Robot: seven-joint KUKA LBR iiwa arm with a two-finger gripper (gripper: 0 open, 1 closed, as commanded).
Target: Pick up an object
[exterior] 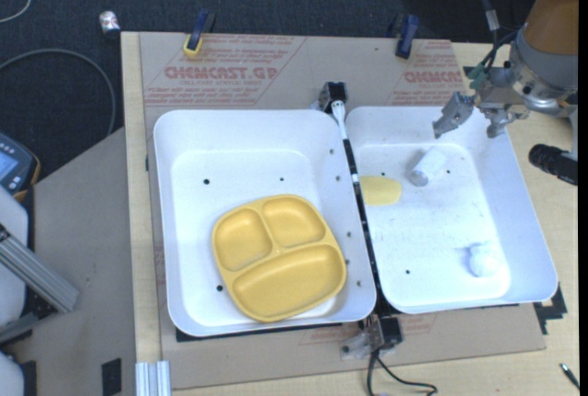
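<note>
The pincer [470, 116] hangs over the far right part of the right bin [514, 201], below the arm's grey wrist and orange band [556, 17]. Its 2 fingers [451, 116] stand apart, spread open, and nothing sits between them.

Just below and to the left of the pincer, a small grey-and-white object [426, 168] lies on the bin floor, apart from the fingers. To its left, close to the divide between the 2 bins, rests a pale yellow oval piece [379, 190]. Near the front right corner of the same bin sits a small white lump [483, 262], well apart from the other 2 things.

The left bin [184, 164] holds a yellow plate [277, 256] with 3 compartments, 2 small ones at the back and 1 large one at the front; it lies in the front half of the bin.

Both bins rest side by side on a brown board printed with red lettering [220, 71], which covers the worktop [138, 293]. 2 clamps grip the far edge of the board: 1 yellow and blue [197, 36], 1 blue [405, 34]. A black clip [333, 96] sits at the far end of the seam between the bins.
</note>
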